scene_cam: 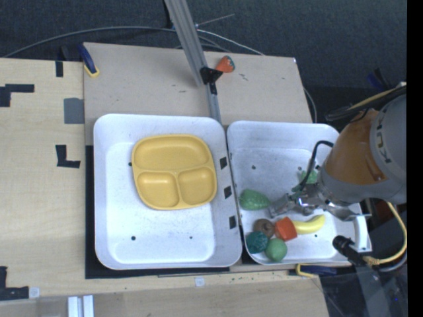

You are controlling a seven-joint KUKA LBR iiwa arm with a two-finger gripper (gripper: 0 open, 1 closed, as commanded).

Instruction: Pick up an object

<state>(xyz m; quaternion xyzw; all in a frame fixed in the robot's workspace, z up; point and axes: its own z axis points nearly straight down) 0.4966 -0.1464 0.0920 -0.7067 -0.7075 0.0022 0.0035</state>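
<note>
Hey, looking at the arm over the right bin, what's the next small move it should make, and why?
Probably a short drop straight down. The gripper hovers in the right bin just above the orange block, with the yellow banana beside it and the green piece to its left. Nothing visibly sits between the jaws, so no grasp is made yet.

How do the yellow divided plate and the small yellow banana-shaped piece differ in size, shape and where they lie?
The yellow divided plate is far larger than the yellow banana-shaped piece. The plate is a rounded tray with three compartments; the banana-shaped piece is a slim curved bar. The plate lies alone in the left bin; the banana-shaped piece lies in the right bin among small toys, close by the gripper. Both are yellow.
</note>
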